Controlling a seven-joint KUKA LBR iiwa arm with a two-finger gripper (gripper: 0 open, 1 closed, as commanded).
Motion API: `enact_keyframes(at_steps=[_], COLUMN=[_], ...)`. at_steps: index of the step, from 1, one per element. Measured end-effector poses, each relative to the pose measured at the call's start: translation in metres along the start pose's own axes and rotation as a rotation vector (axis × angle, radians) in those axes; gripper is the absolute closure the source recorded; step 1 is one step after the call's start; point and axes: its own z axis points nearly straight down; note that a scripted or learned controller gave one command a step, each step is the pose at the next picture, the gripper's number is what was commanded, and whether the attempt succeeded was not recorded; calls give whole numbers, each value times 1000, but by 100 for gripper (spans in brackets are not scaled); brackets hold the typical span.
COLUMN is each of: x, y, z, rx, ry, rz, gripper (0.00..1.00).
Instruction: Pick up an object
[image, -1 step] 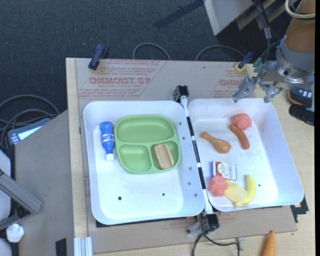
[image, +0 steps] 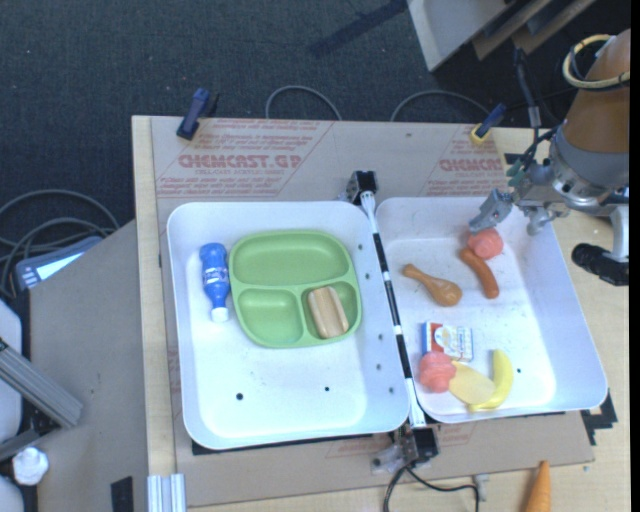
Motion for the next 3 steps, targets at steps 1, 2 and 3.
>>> enact_keyframes(at_steps=[1, 2, 3], x=[23, 23, 83], y=[-27, -26, -79], z=[107, 97, 7], rx=[0, -3, 0], ry=[1, 0, 1], rz=[0, 2, -1], gripper=[0, 100, 100])
